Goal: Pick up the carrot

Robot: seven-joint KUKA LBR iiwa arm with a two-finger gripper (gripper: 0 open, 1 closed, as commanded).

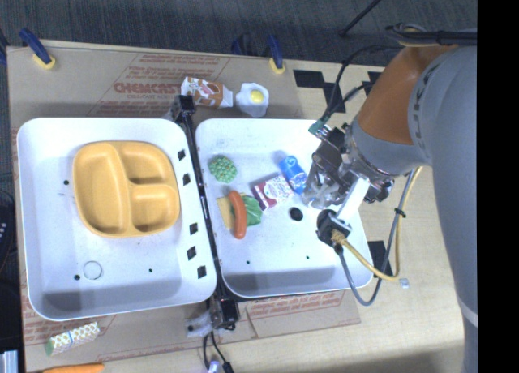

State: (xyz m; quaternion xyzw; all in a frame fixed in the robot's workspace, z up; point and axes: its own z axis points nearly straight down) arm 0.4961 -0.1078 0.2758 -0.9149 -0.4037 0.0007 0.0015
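Note:
The carrot (238, 213) is a short orange-red stick with green leaves, lying in the left part of the right bin (268, 270). My gripper (318, 193) hangs over the right side of that bin, well to the right of the carrot and beside a blue packet (292, 173). A red and white packet (272, 190) lies between the carrot and the gripper.
A green bumpy ball (223, 169) sits above the carrot. A small dark round thing (296, 215) lies near the gripper. The left bin (49, 282) holds a yellow divided plate (126, 186). Behind the bins lie a small carton (203, 92) and a white and yellow toy (253, 98).

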